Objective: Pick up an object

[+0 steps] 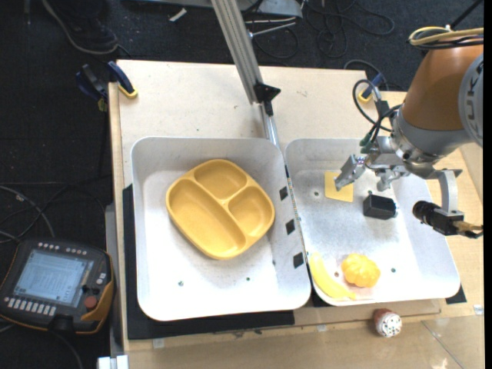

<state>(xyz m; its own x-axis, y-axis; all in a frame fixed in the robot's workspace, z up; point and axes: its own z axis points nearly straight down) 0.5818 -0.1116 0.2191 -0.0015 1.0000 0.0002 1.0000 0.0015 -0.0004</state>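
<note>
Where bins (154, 283) sit, beige bench (192, 98) — dark floor (46, 129)

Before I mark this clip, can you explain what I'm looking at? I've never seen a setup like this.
One camera looks down at a slant on a bench. The grey and orange robot arm reaches in from the right, and its two-finger gripper hangs open over the right white bin, holding nothing. That bin holds a flat yellow square, a small black block, a lumpy yellow ball and a yellow banana-like piece. The left white bin holds a yellow three-compartment plate.
</note>
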